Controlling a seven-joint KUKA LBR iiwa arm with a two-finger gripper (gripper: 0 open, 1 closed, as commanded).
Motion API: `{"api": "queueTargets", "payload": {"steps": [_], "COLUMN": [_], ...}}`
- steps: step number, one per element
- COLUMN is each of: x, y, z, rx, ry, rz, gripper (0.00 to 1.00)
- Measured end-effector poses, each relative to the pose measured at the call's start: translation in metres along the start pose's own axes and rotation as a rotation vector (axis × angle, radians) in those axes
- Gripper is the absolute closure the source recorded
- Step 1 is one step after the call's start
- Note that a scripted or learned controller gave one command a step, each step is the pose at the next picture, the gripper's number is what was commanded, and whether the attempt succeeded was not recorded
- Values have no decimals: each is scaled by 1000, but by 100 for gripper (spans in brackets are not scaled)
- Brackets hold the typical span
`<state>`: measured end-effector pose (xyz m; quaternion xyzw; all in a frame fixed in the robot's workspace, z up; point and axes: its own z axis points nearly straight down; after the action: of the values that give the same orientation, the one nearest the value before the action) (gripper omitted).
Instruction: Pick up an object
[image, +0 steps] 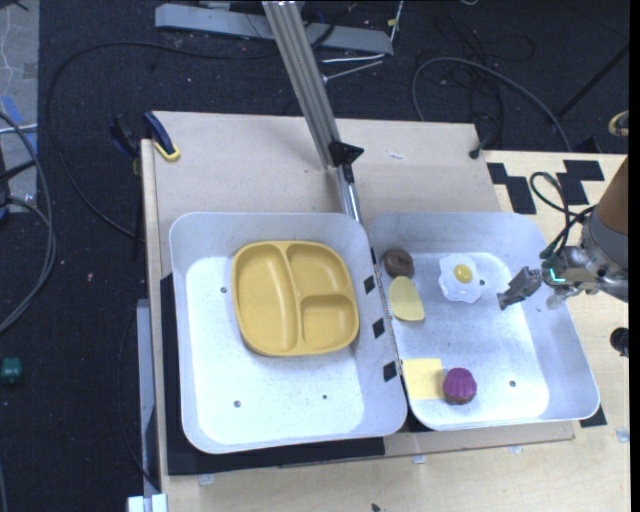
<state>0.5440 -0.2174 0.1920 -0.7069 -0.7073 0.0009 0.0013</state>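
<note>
At three o'clock in the right shallow white bin (560, 395) the dark pincer (519, 290), its spread unclear to me, hovers beside the small white-and-yellow fried-egg toy (466, 277), probably light, rigid, slick, best pinched across its edges.

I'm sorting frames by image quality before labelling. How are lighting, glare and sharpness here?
Camera view: even overhead light, soft short shadows under the purple object and fried-egg toy; the white bins look bright, with no hard glare; the yellow tray is fairly crisp; the gripper at the right bin's edge is small and slightly soft.
</note>
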Motion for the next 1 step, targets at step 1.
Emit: {"api": "queueTargets", "payload": {"steps": [1], "x": [0], "y": [1], "z": [-1], "rx": [-3], "ry": [-1], "rz": [-1], "gripper": [0]}}
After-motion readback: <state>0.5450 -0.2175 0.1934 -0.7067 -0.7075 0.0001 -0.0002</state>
